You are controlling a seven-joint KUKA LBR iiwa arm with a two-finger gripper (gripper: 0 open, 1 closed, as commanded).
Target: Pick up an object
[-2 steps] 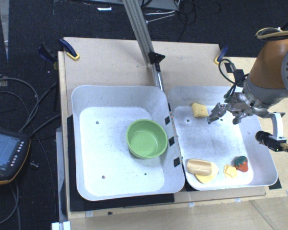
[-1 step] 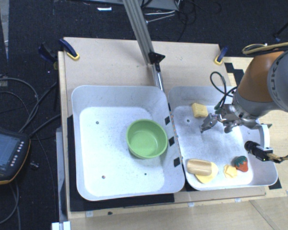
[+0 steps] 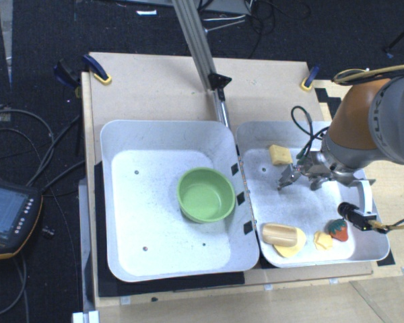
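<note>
Reaching into the right bin (image 3: 363, 251) from the right, the arm (image 3: 374, 123) has its gripper (image 3: 297, 177) low over the bare middle of the bin floor. Fingers look spread apart, nothing between them; one dark finger (image 3: 285, 180) points left and down, the other (image 3: 316, 182) sits toward the wrist. Released, no grasp.

Candidates, all in the right bin:
- yellow block (image 3: 280, 155), near the far wall, just up and left of the gripper, apart from it.
- tan roll (image 3: 279, 233) at the near wall, resting on or against a yellow piece (image 3: 291, 249).
- small yellow bit (image 3: 323, 240) and a red-and-green toy (image 3: 338, 229), possibly a strawberry, side by side near the near right corner.

Left bin (image 3: 114, 180) holds a green bowl (image 3: 206, 194), upright, well apart from the arm.

Step, as judged: approach or pre-grasp, pick not yet made. The gripper is between the objects rather than over any one. The nearest target is the yellow block. The next move calls for shifting until the fingers straddle a single item, dropping to the floor, then closing. The block sits near the wall, so finger clearance there could be tight.

Writing: none readable. No brand or label legible on the objects, bins or arm.
</note>
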